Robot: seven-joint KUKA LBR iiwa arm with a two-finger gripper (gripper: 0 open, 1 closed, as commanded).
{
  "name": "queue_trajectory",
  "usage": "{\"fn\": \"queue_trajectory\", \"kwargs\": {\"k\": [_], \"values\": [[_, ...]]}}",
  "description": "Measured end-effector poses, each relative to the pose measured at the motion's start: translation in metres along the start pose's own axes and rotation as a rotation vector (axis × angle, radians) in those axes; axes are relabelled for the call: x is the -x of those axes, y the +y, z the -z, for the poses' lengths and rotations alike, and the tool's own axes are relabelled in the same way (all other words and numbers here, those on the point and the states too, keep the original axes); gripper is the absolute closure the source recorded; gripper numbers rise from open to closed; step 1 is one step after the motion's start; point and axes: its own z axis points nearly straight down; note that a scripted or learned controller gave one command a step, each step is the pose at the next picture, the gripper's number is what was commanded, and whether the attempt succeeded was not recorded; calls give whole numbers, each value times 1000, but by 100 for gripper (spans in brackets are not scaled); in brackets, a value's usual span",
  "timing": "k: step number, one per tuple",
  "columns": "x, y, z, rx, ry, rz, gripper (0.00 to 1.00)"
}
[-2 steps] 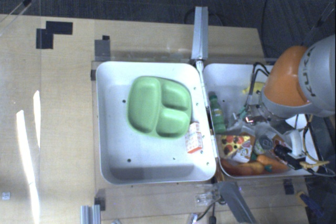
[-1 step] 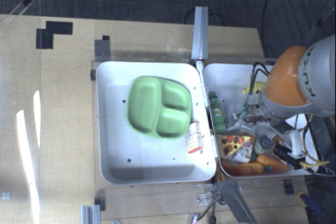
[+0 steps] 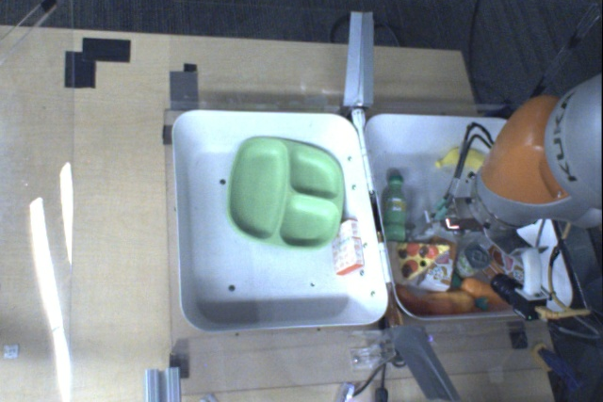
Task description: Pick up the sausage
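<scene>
Hand [image 3: 459,223] low in right bin [image 3: 415,138], among clutter; can't tell its grip. Sausage [image 3: 435,302] lies along that bin's near wall, just below hand, beside pizza slice [image 3: 424,261]. Green bottle [image 3: 394,205] left of hand. Arm reads "KU". Left bin [image 3: 198,287]: green tray [image 3: 285,190], small carton [image 3: 350,251], label unreadable.

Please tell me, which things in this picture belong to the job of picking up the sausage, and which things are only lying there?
For the job:
- reddish-brown sausage along the right bin's near wall
- gripper above that bin

Only lying there:
- green three-part plate, left bin
- small red-and-white carton
- green bottle
- pizza slice toy
- yellow item
</scene>
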Motion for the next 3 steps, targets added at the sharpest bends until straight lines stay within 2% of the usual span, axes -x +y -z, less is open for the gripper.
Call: {"fn": "queue_trajectory", "kwargs": {"k": [1, 2, 3], "values": [[-2, 2, 11, 4, 2, 4, 100], [-37, 33, 154, -13, 2, -40, 100], [-121, 37, 213, -14, 3, -52, 100]]}}
